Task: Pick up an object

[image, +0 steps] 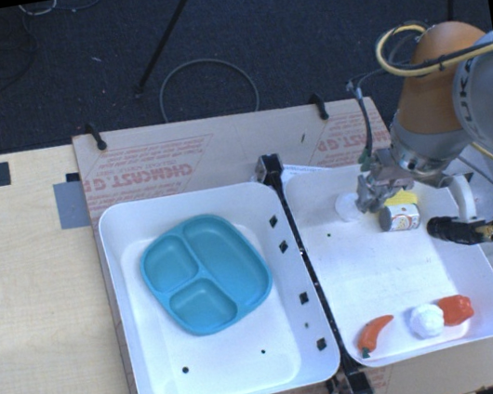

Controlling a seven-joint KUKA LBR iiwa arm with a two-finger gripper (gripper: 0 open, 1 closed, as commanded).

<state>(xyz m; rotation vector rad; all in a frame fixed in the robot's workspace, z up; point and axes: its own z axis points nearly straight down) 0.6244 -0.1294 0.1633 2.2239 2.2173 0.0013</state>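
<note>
Where the right bin (489, 285) comes nearest the camera, three small things lie along its front rim: an orange chili-shaped toy (375, 333) on the left, a white lumpy ball (428, 320) beside it, and a red-orange piece (456, 306) touching the ball's right side. Across the black divider (298, 262), the left bin (154, 368) holds a blue three-compartment plate (205, 273), lying flat and turned at an angle.

Farther back in the right bin, a small can with a yellow and red label (401, 212) lies near the far end, tilted on its side. A pale round lid-like disc (348, 207) sits just left of it. My gripper (371, 195) hangs low over the spot between the disc and the can, close beside the can's left end. How my jaws stand I cannot tell; dark metal blurs together there, and nothing shows clearly between them.

Behind that, my grey wrist rises to the orange band (440, 86), with a yellow cable (399, 46) looping over it. Beyond the bins lies cardboard (202, 157), then dark carpet (200, 39).
</note>
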